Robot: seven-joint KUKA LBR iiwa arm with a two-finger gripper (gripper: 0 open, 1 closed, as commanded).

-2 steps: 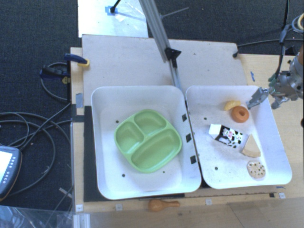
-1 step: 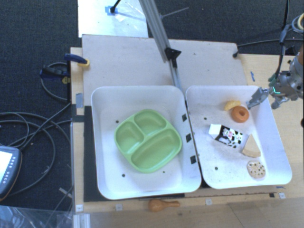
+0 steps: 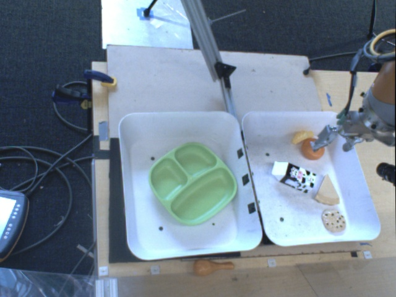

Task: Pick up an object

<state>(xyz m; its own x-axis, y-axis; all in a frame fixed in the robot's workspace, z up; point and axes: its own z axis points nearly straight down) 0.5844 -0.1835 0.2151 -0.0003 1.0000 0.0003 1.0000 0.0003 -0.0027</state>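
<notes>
Over the right shallow white bin [image 3: 369, 215], the pincer [image 3: 323, 142] is poised at a small orange ball [image 3: 313, 151]; grip can't be told, so closing and lifting is probably needed next.

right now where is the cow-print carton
In the right bin, near its middle: the cow-print carton lies below the orange ball and left of the wedge.

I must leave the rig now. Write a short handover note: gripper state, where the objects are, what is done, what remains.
Gripper: low in the right bin, at the orange ball; nothing visibly held.
Right bin also holds: yellow piece, cow-print carton, bread wedge, cookie.
Left bin: green divided plate.
Done: approach only.
Left: grasp and lift one object.
</notes>
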